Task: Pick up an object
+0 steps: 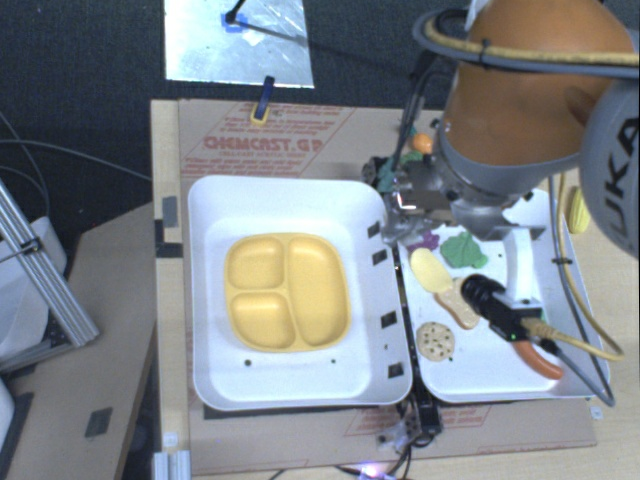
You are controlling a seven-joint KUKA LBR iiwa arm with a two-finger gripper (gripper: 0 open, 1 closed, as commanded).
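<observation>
On the cardboard-covered worktop point(280, 133), two white bins point(215, 298) sit side by side, dark floor behind; jaws' state cannot be told.

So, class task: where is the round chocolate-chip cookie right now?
The cookie lies in the right bin, near its front-left corner, just below the tan bread piece and beside the divide from the left bin.

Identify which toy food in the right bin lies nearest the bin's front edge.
The chocolate-chip cookie: a round, tan, dark-speckled disc, closer to the front edge than the pale yellow piece and green leaf.
</observation>
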